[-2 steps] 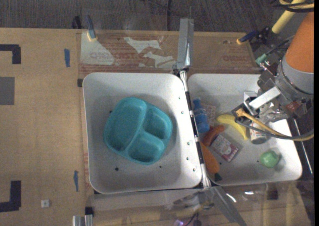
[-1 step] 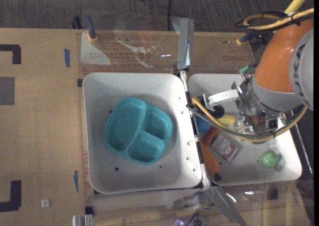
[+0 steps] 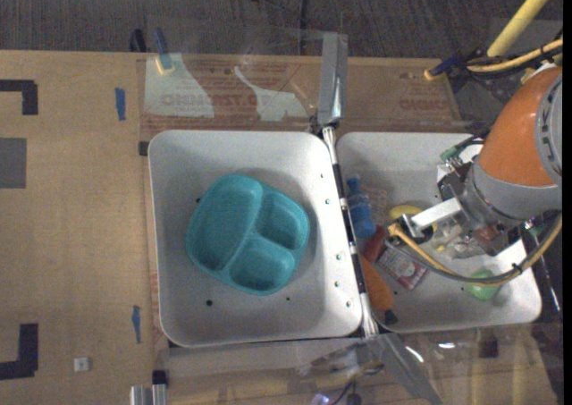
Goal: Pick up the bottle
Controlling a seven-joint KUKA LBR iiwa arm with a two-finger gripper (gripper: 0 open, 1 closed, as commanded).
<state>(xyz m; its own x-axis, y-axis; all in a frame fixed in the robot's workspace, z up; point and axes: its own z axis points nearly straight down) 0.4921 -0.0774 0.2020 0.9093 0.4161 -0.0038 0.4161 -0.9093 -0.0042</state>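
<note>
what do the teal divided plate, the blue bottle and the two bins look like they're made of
Teal divided plate: likely moulded plastic, matte to satin, with one even colour and soft rounded compartment walls.
Blue bottle: probably translucent plastic, since the blue looks see-through and slightly glossy, though it is small in the view.
Left bin and right bin: seemingly white plastic or coated sheet, smooth, with a faint sheen and small holes.

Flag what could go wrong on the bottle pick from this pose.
1. The blue bottle lies tight against the right bin's left wall, so a finger may hit the wall instead of sliding alongside it.
2. An orange object and a small packet crowd its lower end; the grasp could catch or nudge those instead.
3. The end effector sits over the bin's middle with clutter beneath, which a move toward the bottle may sweep.
</note>
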